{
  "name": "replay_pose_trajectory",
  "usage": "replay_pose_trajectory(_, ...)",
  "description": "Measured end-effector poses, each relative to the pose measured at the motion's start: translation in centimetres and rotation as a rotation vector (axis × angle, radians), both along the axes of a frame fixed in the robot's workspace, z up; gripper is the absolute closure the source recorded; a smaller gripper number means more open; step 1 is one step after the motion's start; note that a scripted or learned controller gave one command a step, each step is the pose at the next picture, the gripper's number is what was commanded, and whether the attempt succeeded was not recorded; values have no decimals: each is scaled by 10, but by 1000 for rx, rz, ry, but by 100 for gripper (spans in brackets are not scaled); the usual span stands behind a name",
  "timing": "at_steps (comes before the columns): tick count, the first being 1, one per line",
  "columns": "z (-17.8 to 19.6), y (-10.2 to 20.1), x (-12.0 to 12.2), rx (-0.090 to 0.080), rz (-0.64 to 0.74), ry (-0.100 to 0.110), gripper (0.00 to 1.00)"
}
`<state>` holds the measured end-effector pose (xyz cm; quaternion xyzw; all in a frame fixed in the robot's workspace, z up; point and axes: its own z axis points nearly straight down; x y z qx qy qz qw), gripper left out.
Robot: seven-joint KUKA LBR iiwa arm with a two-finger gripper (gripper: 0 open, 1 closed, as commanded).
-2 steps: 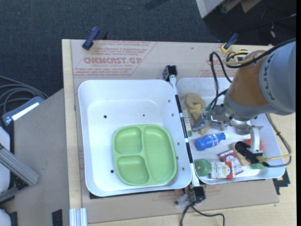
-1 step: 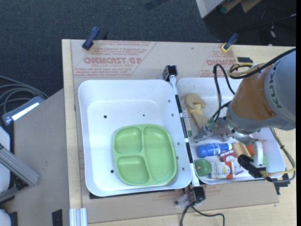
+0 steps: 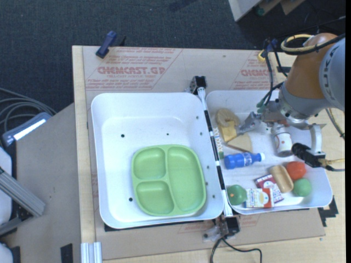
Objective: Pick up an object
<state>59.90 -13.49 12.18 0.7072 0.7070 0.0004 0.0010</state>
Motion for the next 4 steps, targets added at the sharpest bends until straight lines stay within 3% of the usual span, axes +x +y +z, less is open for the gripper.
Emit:
replay_pose_trajectory(1, -6, -83, -17, -1, -1, 0, 0)
replay_pose_trajectory(2, -37, -25, 37, 2, 1, 3, 0)
replay_pose_trajectory(3, -37, -63, 67, -1, 0, -1, 0)
replay_pose_trajectory(4, -26, -62, 68, -3, 2, -4, 100)
